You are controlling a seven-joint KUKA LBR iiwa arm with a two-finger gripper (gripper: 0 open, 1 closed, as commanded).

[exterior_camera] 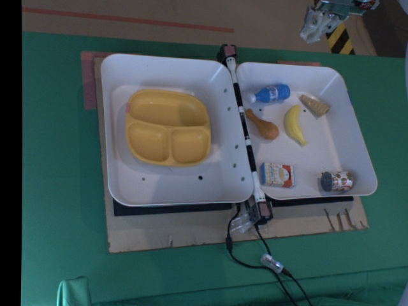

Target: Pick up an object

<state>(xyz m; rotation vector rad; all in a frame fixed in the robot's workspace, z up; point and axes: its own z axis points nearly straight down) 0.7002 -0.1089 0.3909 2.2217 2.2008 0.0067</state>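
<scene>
Objects for picking lie loose in the right bin (357,164): a blue bottle (270,94) at about eleven o'clock in that bin, a wedge that looks like a toy ice-cream cone (315,105) at one o'clock, a banana (294,124) near the middle, a drumstick (262,125) at nine o'clock close to the divider (244,127), a small printed box (277,174) at seven o'clock, and a can (336,182) on its side at five o'clock. They lie well apart from one another, which I'd guess leaves room for fingers to come down around any one of them.

The left bin (115,101) carries a yellow sectioned plate (168,126), lying flat at its centre, probably the place where a picked thing would go.

The gripper (319,23) hangs high at one o'clock of the whole scene, beyond the far edge of the right bin and over the brown floor, carrying nothing; at this distance I can't tell how its jaws stand. I'd say the pick has not begun, and the cone and bottle are nearest to it.
</scene>
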